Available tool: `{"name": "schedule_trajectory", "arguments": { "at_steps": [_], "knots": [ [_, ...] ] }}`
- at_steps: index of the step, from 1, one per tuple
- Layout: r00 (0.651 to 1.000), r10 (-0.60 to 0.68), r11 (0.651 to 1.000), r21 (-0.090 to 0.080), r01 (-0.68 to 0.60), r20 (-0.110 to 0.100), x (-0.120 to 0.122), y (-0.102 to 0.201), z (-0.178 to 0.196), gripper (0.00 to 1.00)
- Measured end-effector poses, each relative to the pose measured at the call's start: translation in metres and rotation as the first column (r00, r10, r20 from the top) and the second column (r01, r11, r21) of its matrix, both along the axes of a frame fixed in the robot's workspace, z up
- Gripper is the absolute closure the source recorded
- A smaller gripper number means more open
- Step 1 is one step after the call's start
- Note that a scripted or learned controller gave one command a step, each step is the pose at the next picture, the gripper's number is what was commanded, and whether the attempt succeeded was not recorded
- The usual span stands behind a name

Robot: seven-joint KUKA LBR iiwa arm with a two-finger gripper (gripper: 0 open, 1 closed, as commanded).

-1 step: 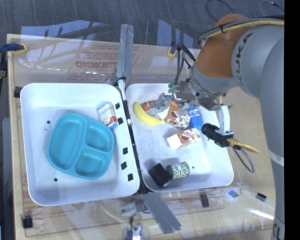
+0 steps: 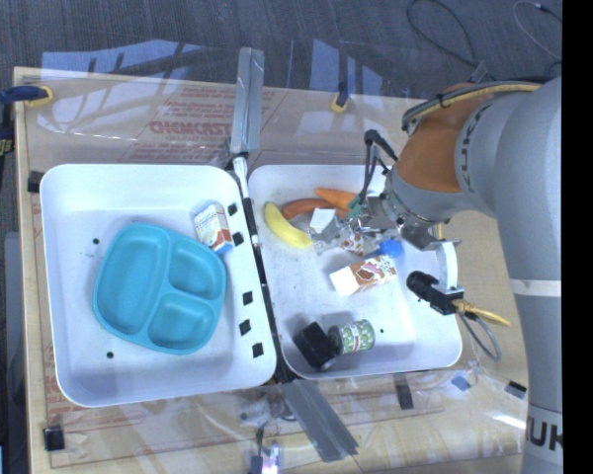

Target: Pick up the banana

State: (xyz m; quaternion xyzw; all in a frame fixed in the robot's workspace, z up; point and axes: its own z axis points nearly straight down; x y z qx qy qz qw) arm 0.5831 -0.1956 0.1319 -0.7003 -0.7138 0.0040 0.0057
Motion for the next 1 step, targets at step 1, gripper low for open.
{"name": "schedule_trajectory", "arguments": {
  "at_steps": [1],
  "knots": [
    [0.997, 0.081, 0.997, -0.003, -0.081, 0.005, 0.0211, 0.0608, -0.0439, 0.0]
  ]
}}
